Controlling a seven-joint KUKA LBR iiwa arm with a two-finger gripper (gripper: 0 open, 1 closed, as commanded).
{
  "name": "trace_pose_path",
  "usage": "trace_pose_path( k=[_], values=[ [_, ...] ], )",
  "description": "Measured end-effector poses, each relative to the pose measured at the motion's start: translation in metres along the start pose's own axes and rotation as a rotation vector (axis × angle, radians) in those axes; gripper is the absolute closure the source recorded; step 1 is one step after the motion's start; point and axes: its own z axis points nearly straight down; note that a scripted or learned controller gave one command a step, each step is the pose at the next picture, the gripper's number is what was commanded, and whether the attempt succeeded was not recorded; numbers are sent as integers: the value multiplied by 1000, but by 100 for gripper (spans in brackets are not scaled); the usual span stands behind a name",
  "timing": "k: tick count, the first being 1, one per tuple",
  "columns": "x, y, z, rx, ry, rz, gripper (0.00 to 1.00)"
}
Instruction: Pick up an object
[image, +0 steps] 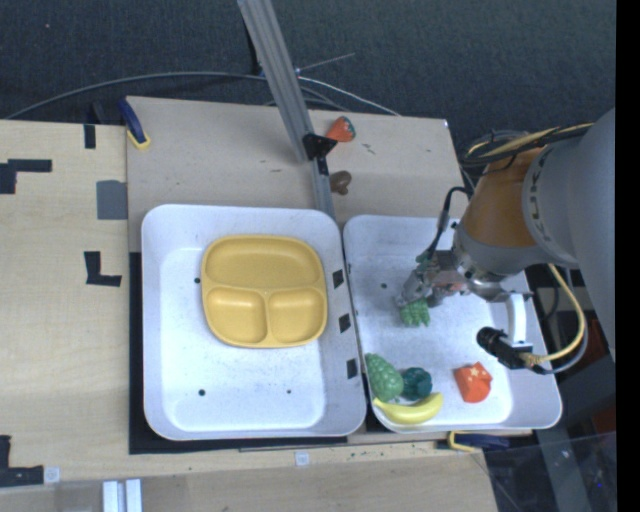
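Start at the gripper, low over the right bin, and you will see why this one is hard to call: its metal parts blur together from this slanted view, so you cannot tell whether it is parted or closed. Right at its tip sits a small green object, leafy-looking, touching or very nearly touching the gripper (the contact itself is too small to read), and you cannot see it lying between anything that would count as a grip.

Move up from there and the orange band sits above the wrist, with the grey arm running off the right side, cut by the frame. A black cable fitting hangs beside the wrist over the bin floor.

Along the near wall of the same bin you have a green bumpy piece, a darker green lump just beside it, a yellow banana curled under both, and a red-orange item apart to the right.

In the left bin lies a yellow divided tray, three compartments, flat.
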Motion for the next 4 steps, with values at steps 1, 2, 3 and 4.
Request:
trace_pose_path(
  k=[1, 2, 3, 4],
  values=[
    [-2, -6, -45, -6, -1, 2, 100],
    [-1, -4, -108, -9, -2, 1, 100],
    [-1, -3, -161, -9, -2, 1, 100],
    [53, -22, -162, -2, 1, -3, 100]
  ],
)
